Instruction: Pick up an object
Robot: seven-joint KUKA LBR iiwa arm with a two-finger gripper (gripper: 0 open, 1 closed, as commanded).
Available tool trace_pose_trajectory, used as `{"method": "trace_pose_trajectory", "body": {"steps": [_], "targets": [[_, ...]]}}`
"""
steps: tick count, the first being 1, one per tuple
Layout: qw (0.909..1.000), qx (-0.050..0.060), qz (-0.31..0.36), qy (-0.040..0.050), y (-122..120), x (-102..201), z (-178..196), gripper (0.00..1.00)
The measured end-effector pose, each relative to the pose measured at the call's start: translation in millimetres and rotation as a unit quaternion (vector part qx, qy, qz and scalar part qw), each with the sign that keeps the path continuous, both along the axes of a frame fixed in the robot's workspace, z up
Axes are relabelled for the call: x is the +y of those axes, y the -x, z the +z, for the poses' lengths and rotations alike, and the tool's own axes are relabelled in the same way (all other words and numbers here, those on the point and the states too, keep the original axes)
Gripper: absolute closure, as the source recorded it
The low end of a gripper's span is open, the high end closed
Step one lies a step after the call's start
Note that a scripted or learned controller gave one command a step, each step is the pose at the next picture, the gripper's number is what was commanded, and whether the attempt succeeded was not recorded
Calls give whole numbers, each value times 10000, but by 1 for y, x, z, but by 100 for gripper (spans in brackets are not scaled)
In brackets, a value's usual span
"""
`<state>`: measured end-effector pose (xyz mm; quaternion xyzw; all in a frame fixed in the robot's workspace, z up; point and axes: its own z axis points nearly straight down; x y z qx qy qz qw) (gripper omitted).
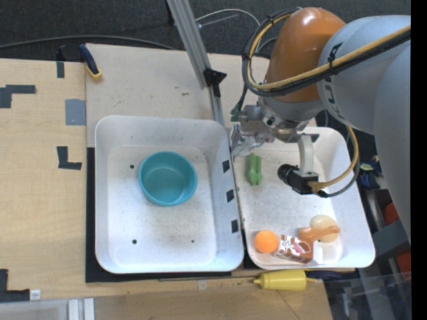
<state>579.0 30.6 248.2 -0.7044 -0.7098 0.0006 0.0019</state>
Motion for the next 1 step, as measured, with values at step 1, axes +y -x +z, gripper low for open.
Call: {"method": "trace_pose_trajectory", "body": {"steps": [1], "targets": [[10000, 11, -6, 6, 26, 50, -16, 100]]}}
